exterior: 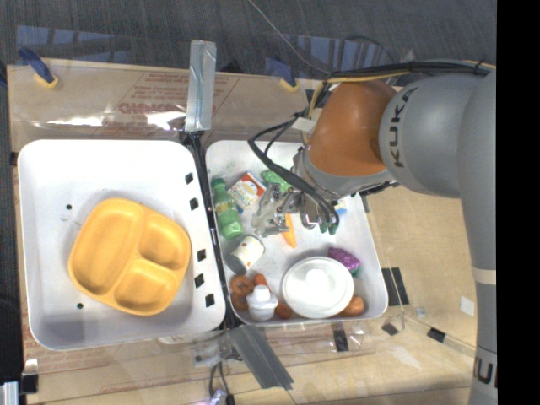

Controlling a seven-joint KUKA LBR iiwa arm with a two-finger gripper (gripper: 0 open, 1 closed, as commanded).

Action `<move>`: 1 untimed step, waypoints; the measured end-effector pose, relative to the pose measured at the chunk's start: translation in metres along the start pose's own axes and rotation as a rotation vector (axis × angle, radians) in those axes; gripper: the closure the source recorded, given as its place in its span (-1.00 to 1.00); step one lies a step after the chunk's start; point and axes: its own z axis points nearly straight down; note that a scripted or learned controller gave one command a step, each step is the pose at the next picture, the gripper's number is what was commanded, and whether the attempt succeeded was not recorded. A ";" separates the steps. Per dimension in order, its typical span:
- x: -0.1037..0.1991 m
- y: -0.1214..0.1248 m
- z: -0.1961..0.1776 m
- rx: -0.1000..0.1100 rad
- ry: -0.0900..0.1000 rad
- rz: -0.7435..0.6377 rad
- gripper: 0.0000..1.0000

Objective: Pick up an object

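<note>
My gripper [272, 213] hangs low over the middle of the right bin [368, 234], under the orange wrist band [350, 129]. Its metal tip sits among small items: a green bottle [227, 213] to its left, a white and red packet [245, 191] up-left, a green piece [274, 178] above, and an orange carrot-like piece [290, 236] just below right. A white cup [249, 250] lies on its side below the tip. I cannot see anything held.
A white bowl [317, 286] fills the right bin's near side, with a purple item [344, 260], brown pieces [242, 285] and a small white bottle [261, 300] around it. A yellow divided plate [128, 255] lies in the left bin [51, 175].
</note>
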 end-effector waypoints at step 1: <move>0.000 -0.002 -0.001 0.002 -0.001 0.001 -1.00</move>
